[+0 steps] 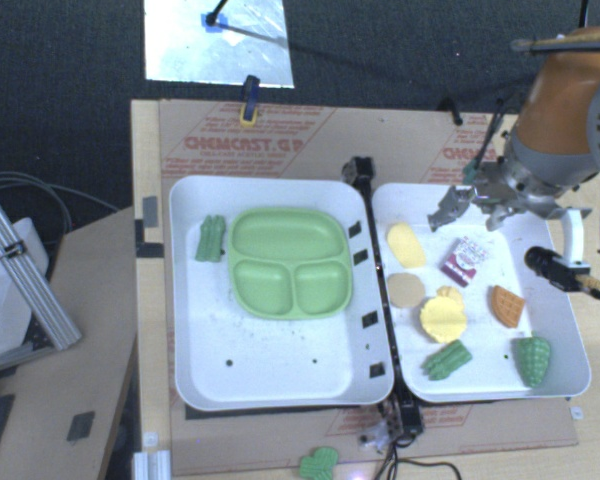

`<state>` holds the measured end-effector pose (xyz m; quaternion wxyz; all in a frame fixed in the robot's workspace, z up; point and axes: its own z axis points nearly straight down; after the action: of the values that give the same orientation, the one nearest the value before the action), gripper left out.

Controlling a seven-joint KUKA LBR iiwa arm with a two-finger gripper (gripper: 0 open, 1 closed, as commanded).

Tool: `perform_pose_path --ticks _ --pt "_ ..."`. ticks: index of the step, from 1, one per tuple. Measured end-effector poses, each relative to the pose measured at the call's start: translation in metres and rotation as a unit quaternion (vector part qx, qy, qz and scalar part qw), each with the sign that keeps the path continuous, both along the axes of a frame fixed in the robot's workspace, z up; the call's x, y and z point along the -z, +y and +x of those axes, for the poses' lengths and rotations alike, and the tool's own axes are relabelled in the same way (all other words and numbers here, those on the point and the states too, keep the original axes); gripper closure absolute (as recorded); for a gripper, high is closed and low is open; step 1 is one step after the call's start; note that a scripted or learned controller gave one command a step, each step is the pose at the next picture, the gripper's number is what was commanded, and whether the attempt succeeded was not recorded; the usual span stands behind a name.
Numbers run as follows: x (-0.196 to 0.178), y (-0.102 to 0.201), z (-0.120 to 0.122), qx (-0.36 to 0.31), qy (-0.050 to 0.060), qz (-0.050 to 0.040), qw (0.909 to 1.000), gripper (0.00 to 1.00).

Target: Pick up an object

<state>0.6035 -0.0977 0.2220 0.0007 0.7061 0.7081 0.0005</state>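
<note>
Two shallow white bins [280,393] fill the bench. My pincer [472,208] hovers spread, seemingly empty, at twelve o'clock above the small pink-and-white packet [463,260], presumably lining up a grasp.

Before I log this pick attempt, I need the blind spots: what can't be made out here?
- Gripper, camera view: blurred and small above the right bin; whether it is open or shut cannot be told.
- Arm: cut off by the right edge.
- Pink packet: its print is too small to read.
- Green item below the bins: partly cut off by the bottom edge, so its kind is unclear.
</note>
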Motion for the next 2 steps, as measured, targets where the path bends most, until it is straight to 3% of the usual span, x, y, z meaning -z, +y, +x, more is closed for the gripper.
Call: perform_pose_path --ticks 1,2 --pt "0.113 -0.024 -0.076 0.003 0.006 0.0006 1.0000 0.00" --pt "-0.029 -0.019 -0.115 0.000 -0.006 -0.0012 1.0000 0.00"
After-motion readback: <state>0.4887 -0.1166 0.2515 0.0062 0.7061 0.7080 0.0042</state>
